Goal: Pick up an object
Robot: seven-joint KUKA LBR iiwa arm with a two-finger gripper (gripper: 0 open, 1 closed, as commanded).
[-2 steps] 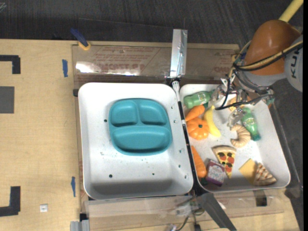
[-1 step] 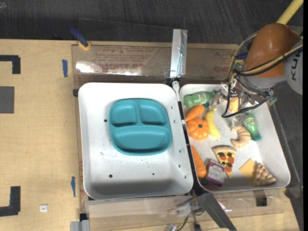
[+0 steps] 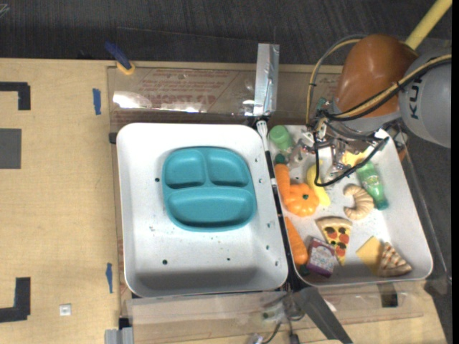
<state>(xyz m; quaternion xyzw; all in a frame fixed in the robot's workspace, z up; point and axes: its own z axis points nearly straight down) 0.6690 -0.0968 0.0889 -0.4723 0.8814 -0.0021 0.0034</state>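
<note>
The two-finger gripper (image 3: 326,156) hangs low over the far half of the right shallow white bin (image 3: 416,224), just beside the small orange toy pumpkin (image 3: 300,198) and yellow piece; its opening I cannot tell, so the reach-and-close step likely remains.

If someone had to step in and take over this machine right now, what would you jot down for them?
End effector: low over the far part of the right bin, among the toy food. I cannot tell whether anything is held.

Right bin contents: orange pumpkin, croissant, green bottle, pizza slice, cheese wedge, carrot along the near-left wall, and a small purple block.

Left bin: a teal divided plate sits in it.

Done: the arm has reached the pile.
Left: get a firm grasp on one item and lift it clear.
</note>
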